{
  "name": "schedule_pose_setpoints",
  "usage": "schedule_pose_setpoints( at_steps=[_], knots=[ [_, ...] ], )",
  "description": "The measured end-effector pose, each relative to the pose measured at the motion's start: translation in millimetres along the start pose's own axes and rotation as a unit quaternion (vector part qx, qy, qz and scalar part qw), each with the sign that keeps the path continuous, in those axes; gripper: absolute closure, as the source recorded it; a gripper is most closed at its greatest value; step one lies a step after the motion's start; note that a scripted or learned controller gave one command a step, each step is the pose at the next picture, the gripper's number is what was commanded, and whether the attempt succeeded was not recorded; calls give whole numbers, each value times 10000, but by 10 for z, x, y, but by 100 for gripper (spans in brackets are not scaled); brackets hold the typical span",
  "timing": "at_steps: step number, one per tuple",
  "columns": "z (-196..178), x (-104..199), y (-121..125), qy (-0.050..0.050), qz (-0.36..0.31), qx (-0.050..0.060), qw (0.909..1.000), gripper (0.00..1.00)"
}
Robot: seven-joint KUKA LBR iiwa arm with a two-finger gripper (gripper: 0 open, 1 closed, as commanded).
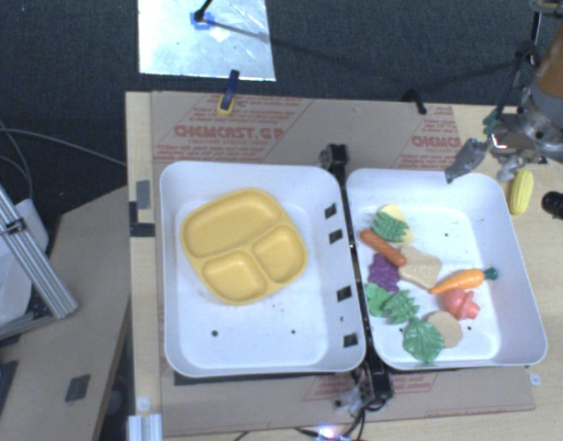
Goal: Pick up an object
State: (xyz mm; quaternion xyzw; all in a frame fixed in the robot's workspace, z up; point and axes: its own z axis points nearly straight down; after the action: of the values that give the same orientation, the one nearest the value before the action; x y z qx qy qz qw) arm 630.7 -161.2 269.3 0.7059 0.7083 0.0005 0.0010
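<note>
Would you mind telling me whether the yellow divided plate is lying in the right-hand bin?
No, the yellow divided plate lies in the left bin, while the right bin holds the toy vegetables.

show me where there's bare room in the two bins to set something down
Left bin: bare floor along its near edge and corners around the yellow tray. Right bin: a bare strip along its far right side. Its left and middle are crowded with toy food.

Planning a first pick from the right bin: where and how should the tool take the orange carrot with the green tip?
Grip the orange plastic carrot across its thick middle, coming straight down from above. It lies flat and slanted, its sides mostly free, though the pink piece sits close below.
</note>
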Motion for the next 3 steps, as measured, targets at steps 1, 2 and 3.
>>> schedule_pose_setpoints(
  at_steps=[1,2,3],
  knots=[
    [1791,-463,16,13,26,73,10000,0],
    [1575,-116,-816,19,20,38,10000,0],
    [1560,712,-1433,29,-22,37,10000,0]
  ],
)
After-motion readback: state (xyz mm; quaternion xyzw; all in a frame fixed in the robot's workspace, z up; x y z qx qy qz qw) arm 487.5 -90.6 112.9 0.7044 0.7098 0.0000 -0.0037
